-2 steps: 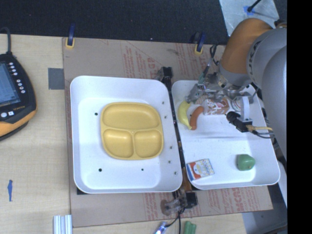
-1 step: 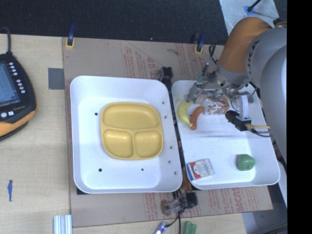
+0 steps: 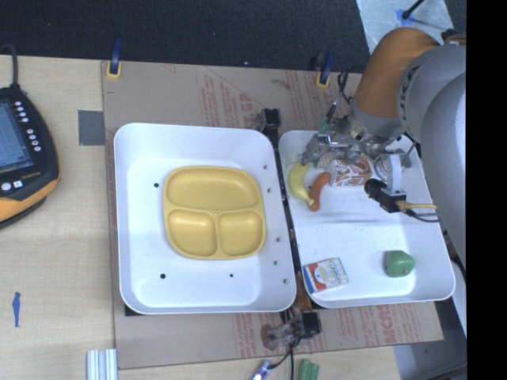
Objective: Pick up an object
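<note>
The right white bin (image 3: 356, 232) holds a yellow banana (image 3: 297, 182), an orange sausage (image 3: 317, 190) leaning against it, a red-and-white printed packet (image 3: 349, 172), a green lump (image 3: 398, 263) and a small white carton with blue and red print (image 3: 325, 274). My gripper (image 3: 341, 146) hangs low over the far end of this bin, just above the packet and right of the banana. Nothing can be seen held in it. The wrist hides part of the packet.
The left white bin (image 3: 131, 236) carries a yellow divided plate (image 3: 214, 212). A control pendant (image 3: 20, 161) lies on the bench at the far left. Clamps (image 3: 114, 60) pin the cardboard sheet under the bins.
</note>
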{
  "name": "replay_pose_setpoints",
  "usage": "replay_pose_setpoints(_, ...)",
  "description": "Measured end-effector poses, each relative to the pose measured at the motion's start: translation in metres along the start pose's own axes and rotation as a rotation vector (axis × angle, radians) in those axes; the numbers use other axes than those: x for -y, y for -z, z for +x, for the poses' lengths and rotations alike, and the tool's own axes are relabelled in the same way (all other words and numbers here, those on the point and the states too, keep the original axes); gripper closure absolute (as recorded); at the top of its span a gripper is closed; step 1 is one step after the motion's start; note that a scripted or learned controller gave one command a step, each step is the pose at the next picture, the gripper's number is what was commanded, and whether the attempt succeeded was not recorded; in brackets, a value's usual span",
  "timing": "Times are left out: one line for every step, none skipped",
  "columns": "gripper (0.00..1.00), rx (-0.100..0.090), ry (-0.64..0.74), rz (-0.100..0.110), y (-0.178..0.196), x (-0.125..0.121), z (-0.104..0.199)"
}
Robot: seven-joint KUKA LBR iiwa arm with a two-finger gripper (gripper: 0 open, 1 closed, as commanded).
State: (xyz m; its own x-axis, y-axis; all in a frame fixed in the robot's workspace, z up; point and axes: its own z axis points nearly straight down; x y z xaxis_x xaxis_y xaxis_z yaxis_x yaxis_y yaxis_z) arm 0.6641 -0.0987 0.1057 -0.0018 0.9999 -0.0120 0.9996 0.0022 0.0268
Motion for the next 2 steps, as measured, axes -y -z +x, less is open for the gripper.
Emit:
replay_pose_setpoints(0.00,-0.004,0.000,0.000,-0.0003,-0.0002,-0.0019)
replay_pose_setpoints(0.00,-0.004,0.000,0.000,-0.0003,-0.0003,-0.0023)
